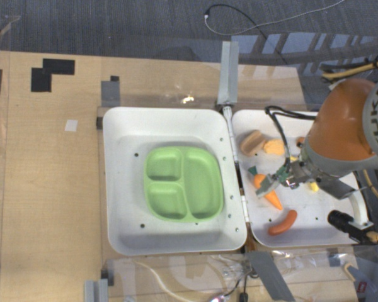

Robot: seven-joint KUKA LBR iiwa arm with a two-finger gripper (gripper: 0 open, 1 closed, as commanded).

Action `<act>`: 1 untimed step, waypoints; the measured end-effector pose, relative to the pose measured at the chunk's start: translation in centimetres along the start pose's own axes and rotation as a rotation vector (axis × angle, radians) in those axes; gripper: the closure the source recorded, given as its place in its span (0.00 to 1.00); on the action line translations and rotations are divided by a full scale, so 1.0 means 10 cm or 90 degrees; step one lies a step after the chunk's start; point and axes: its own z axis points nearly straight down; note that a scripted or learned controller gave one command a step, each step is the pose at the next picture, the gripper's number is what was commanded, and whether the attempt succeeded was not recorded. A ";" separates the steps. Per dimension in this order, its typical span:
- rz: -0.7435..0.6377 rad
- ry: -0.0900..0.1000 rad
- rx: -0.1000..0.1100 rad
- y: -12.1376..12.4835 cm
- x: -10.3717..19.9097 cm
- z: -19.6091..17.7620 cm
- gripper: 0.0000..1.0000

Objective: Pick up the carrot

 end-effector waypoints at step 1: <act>0.129 0.001 -0.002 0.10 -0.41 0.92 0.00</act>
